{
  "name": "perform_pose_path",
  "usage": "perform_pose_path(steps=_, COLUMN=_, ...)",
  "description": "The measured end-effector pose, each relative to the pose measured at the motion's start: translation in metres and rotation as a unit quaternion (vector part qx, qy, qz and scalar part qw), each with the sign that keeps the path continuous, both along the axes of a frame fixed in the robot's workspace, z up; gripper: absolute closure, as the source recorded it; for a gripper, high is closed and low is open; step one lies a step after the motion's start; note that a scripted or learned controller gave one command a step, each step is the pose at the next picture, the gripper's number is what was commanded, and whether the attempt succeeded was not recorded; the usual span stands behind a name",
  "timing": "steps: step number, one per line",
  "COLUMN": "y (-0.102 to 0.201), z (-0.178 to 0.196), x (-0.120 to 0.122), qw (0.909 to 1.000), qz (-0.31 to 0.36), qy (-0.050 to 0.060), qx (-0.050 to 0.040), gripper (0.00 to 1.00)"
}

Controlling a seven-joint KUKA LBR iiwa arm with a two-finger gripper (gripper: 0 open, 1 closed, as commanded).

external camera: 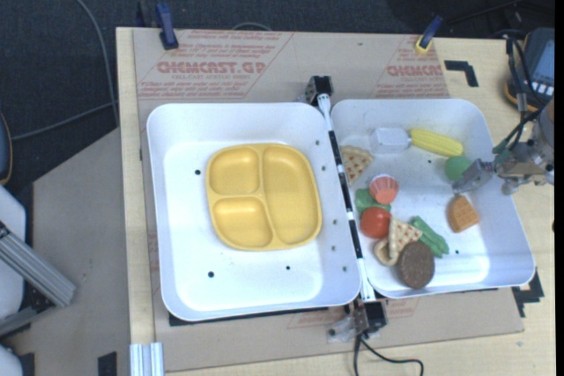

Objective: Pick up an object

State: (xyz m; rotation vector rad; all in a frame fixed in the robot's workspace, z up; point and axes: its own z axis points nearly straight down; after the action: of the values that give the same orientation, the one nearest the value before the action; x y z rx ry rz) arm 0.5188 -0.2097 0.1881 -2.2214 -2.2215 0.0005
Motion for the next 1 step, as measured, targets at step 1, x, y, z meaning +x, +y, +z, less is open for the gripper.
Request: perform_pose_path(steps=1, y=0.0217, z=-0.1037, x=0.0556, qw=1.0000, qz=0.001, qy=0.000, qx=0.0004, gripper=0.00)
